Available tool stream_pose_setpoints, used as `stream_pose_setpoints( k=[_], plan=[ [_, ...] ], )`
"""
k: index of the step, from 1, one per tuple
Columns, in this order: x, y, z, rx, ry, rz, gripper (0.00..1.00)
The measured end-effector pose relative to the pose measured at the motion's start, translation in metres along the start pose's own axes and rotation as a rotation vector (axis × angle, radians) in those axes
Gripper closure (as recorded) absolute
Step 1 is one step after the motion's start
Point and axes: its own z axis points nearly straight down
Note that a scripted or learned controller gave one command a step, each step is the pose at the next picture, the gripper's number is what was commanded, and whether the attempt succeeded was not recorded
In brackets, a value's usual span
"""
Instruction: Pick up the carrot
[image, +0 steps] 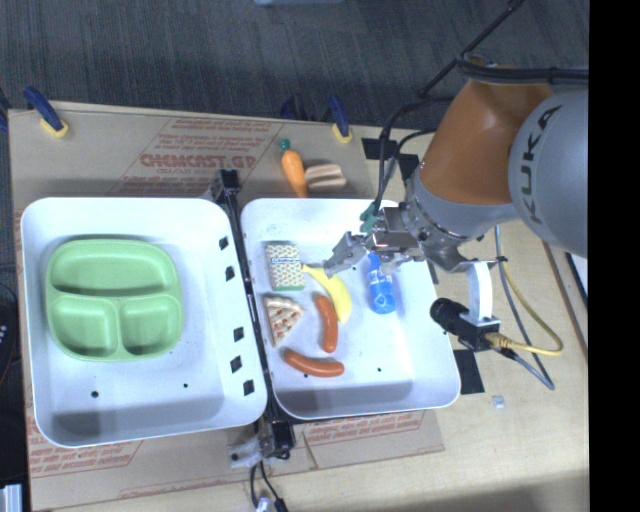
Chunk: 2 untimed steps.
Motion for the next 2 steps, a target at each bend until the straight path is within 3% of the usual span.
stream_pose_setpoints(
  k=[1,2],
  plan=[
    [-0.006,-0.015,0.155,0.003,0.001,0.048,0.00],
    [0.004,0.050,0.087,-0.001,-0.001,0.179,0.00]
  ],
)
